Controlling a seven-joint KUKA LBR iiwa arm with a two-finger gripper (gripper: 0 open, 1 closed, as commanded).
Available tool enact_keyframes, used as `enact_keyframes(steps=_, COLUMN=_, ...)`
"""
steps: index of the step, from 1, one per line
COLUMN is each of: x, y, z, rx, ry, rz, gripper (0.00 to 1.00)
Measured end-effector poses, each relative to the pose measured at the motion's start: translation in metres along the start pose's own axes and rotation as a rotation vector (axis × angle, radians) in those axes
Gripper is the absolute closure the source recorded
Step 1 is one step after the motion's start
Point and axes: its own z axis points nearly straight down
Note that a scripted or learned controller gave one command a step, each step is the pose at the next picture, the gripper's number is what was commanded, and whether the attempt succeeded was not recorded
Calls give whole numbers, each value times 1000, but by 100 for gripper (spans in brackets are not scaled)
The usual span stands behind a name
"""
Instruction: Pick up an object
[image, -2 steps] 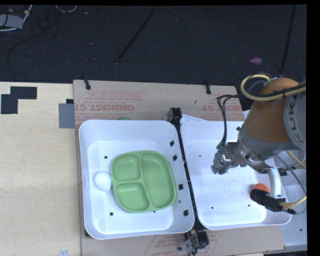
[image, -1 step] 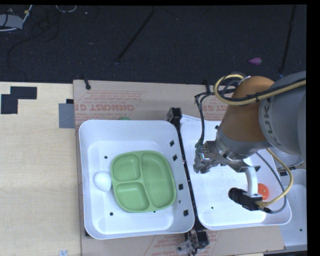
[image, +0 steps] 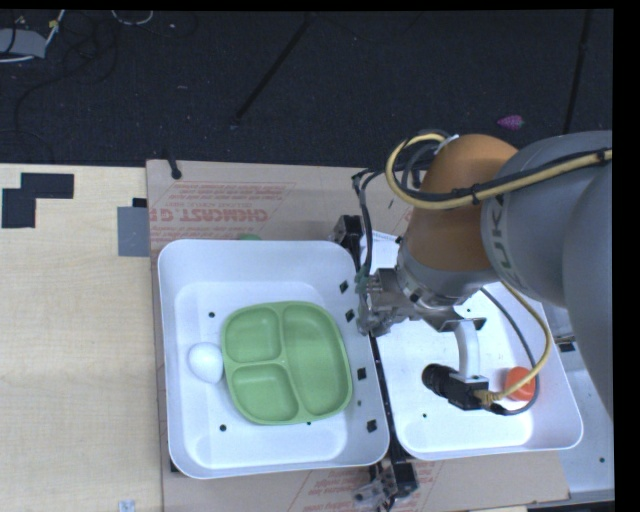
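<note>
A grey robot arm (image: 560, 220) with an orange band (image: 455, 210) reaches in over the right bin (image: 560, 430), its tool (image: 372, 310) poised low above the seam where the two white bins meet, on a pale wooden bench (image: 70, 330). The wrist hides the tool's working end, so it cannot be told whether it is spread wide, drawn narrow or gripping anything. Three things lie within reach. A green divided plate (image: 285, 360), with three compartments, lies flat in the left bin (image: 180, 260), just beside the tool on the side away from the arm and a little nearer the camera; its closest rim is near the tool but apart from it. A white ball (image: 206, 361) rests against the plate's far rim, so the plate lies between it and the tool. On the tool's other side, under the arm, a small orange thing (image: 520, 384) sits on the floor of the right bin, well apart from the tool and toward the bin's outer wall. Both bins stand on a cardboard sheet (image: 250, 205) printed in red, which extends beyond the tool at the back of the bench.
</note>
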Motion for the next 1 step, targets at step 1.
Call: enact_keyframes(steps=1, x=60, y=18, z=-4, rx=0, ry=-1, rz=0, gripper=100)
